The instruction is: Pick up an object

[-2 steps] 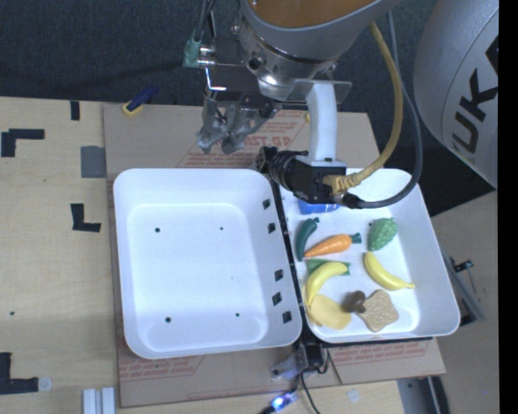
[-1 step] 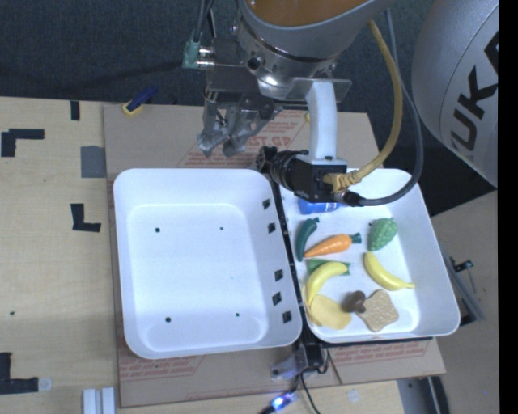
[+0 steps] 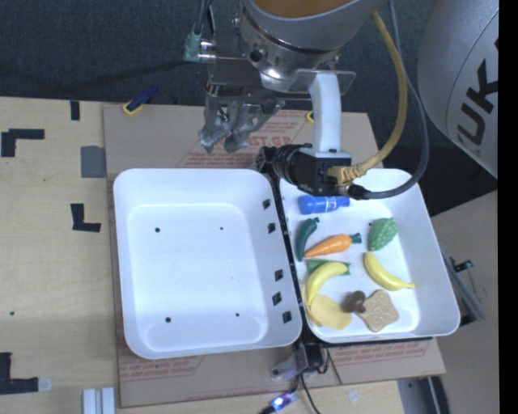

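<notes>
- Light is even and fairly bright, coming from above.
- The two shallow white plastic bins (image 3: 129, 194) look slightly overexposed, with soft shadows inside.
- The picture is a little soft and grainy.

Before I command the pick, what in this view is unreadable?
- Pincer: blurred, so its opening is unclear.
- Arm: cut off by the top edge.
- Brown item beside the bread slice: too small to identify.
- Blue tube: label too small to read.
</notes>
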Tool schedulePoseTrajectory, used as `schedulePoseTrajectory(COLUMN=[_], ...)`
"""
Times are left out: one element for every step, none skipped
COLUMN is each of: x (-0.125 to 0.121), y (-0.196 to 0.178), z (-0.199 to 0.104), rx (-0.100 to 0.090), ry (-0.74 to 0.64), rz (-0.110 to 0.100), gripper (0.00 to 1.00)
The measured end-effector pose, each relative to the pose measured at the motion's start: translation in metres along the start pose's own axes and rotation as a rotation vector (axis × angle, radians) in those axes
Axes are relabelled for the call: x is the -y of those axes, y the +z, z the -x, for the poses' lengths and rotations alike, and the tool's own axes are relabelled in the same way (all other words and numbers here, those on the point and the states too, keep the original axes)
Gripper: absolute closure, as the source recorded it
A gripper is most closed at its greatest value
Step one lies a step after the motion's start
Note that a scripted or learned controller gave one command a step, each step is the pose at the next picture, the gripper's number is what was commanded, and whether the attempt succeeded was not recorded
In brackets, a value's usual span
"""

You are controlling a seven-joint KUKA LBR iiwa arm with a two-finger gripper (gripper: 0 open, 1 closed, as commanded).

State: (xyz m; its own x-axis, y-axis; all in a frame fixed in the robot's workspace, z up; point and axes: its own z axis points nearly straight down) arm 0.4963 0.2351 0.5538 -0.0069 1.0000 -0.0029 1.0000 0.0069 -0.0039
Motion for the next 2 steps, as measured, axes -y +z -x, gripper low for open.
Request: schedulePoseTrajectory(x=[0.000,0.015], y=[-0.010,0.190], z=[-0.001,0.002], rx=[0.001,0.007], ry=[-0.002,0.006], rz=[-0.002,-0.015], gripper=[1.00,1.00])
